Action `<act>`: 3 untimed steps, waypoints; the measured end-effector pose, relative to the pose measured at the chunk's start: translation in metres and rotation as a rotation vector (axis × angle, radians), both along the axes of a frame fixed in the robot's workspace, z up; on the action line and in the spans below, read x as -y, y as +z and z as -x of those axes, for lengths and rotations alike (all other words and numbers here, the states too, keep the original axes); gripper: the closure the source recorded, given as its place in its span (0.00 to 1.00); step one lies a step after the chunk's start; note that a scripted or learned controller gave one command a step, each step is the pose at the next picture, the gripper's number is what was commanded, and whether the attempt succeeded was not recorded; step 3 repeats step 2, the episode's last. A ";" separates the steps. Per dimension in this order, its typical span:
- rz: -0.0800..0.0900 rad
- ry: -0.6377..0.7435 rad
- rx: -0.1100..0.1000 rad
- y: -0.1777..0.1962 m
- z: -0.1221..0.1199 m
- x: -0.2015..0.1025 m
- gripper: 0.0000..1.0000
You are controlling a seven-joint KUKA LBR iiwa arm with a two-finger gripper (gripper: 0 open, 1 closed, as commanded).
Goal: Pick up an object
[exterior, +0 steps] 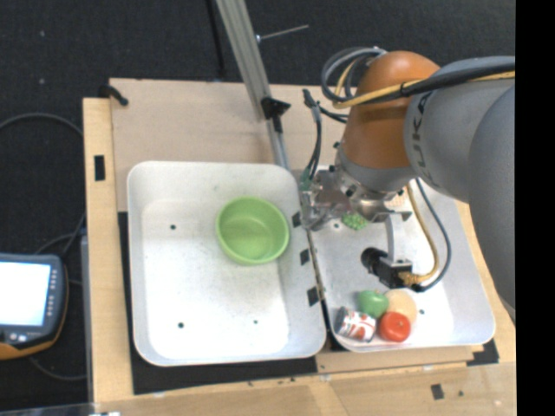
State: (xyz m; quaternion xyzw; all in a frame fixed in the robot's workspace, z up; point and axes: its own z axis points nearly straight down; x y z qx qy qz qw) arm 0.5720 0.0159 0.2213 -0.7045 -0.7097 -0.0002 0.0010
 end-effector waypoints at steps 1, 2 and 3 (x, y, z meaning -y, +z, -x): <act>0.000 0.000 0.004 0.016 0.008 -0.044 1.00; 0.001 -0.005 0.003 0.015 0.008 -0.041 0.00; 0.001 -0.005 0.003 0.015 0.008 -0.041 0.00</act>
